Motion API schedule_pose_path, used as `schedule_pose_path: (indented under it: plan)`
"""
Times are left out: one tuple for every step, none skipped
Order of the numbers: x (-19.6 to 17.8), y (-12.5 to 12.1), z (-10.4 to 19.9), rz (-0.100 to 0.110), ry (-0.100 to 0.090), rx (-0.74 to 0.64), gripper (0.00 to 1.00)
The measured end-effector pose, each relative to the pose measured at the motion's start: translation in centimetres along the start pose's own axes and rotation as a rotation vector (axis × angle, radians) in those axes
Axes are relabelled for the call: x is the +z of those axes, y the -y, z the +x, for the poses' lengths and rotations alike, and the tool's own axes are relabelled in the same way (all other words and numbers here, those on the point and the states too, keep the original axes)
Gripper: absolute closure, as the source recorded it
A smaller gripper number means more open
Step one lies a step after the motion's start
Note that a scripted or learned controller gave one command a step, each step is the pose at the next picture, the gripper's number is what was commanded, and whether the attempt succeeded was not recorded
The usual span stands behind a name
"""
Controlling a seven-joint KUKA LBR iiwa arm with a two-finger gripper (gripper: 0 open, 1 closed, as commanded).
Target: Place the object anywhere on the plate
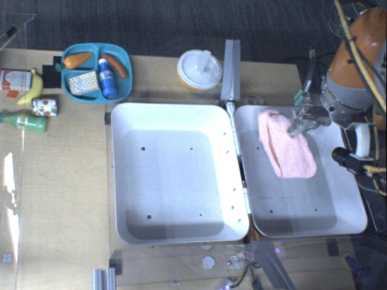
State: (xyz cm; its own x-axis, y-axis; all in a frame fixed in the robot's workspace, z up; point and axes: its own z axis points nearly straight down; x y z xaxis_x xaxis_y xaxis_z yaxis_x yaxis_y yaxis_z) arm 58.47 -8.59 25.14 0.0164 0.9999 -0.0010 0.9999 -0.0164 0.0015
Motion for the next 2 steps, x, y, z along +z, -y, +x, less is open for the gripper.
schedule_pose_path:
  plan:
    - [2.8, -0.1, 0.2, 0.001, -0.001, -0.004, 1.0]
    - [1.8, -0.3, 5.4, -0.001, -0.001, -0.409, 1.0]
